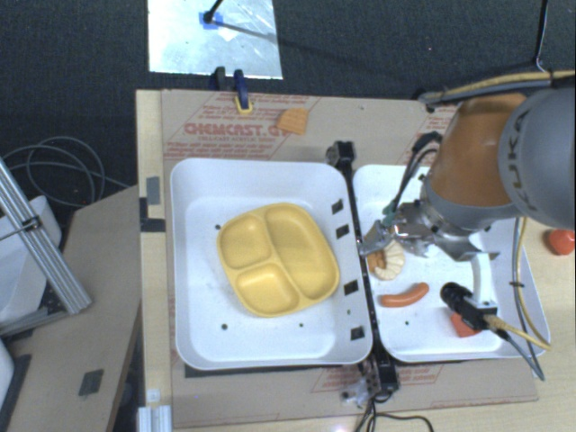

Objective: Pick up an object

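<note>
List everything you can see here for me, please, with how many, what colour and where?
bins: two, white, side by side on the bench
tray: one, yellow, three compartments, in the left bin
sausage: one, orange-red, in the right bin
pastry: one, tan and white, in the right bin by the divider, under the gripper
cracker: one, tan, on the board behind the bins
red thing: one, on the bench right of the bins, too cut off to name
foil sheet: one, silvery, on the dark floor beyond the bench
arm: one, grey with orange band, over the right bin
gripper: one, over the pastry
</note>
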